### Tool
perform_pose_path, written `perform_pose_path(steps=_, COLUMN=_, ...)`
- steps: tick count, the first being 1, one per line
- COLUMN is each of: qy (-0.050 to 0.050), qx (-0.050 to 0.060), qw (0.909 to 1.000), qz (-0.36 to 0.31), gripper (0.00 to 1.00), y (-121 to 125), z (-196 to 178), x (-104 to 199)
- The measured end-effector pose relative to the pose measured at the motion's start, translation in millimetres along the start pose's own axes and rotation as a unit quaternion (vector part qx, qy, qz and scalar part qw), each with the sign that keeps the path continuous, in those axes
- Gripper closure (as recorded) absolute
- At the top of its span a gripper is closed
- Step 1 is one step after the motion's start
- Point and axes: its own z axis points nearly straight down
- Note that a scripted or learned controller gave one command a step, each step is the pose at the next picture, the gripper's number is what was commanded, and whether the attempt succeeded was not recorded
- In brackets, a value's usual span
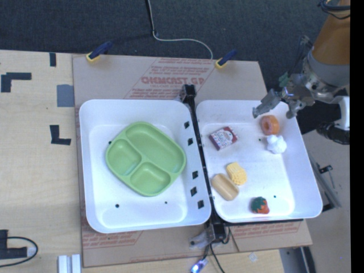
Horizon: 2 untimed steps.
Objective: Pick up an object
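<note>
Two white bins (91, 152), left one with a lime green divided plate (145, 158). On the right: dark red packet with white print (223, 137), orange donut (270, 124), white fluffy lump (277, 145), yellow corn (236, 173), tan bread roll (224, 187), red-and-green strawberry (260, 205). Brown cardboard (165, 78) with red lettering underneath, blue-and-yellow clamps (99, 51).

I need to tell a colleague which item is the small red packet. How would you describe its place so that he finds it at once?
Start at the right white bin, the one without the green plate. The red packet lies in its upper left part, near the divider between the bins. It is the only flat, rectangular item there; the yellow corn and the tan bun below it are rounded.
</note>
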Motion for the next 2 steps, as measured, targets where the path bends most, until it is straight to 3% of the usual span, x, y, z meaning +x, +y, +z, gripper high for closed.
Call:
perform_pose_path(steps=1, qy=0.0, qx=0.003, qw=1.0, qz=0.0, gripper=0.0, y=-54, z=199, x=32)
perform_pose_path(steps=2, qy=0.0, qx=-0.001, qw=1.0, qz=0.0, gripper=0.0, y=-87, z=191, x=60)
